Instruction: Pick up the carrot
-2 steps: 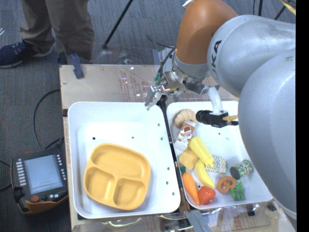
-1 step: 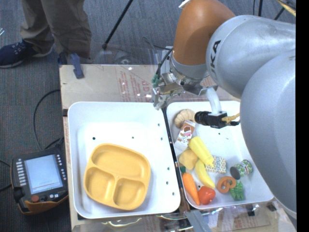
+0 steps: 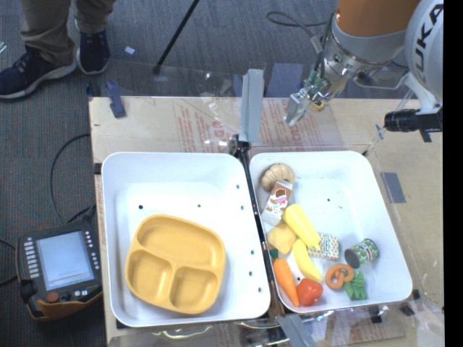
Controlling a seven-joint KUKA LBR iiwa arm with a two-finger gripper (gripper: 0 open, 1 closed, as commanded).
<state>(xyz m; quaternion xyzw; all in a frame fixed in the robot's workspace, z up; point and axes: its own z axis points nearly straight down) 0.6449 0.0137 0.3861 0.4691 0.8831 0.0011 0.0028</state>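
Here the carrot (image 3: 286, 282) lies along the right bin's (image 3: 362, 166) left wall by its near corner, lengthwise front-to-back, while the gripper (image 3: 296, 111), fingers apart and empty, hangs beyond the far rim.

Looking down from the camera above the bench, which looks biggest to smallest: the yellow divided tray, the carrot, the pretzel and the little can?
Largest to smallest as they look in the camera view:
1. yellow divided tray, by far
2. carrot
3. pretzel and small can, which look about alike, so I would not rank them
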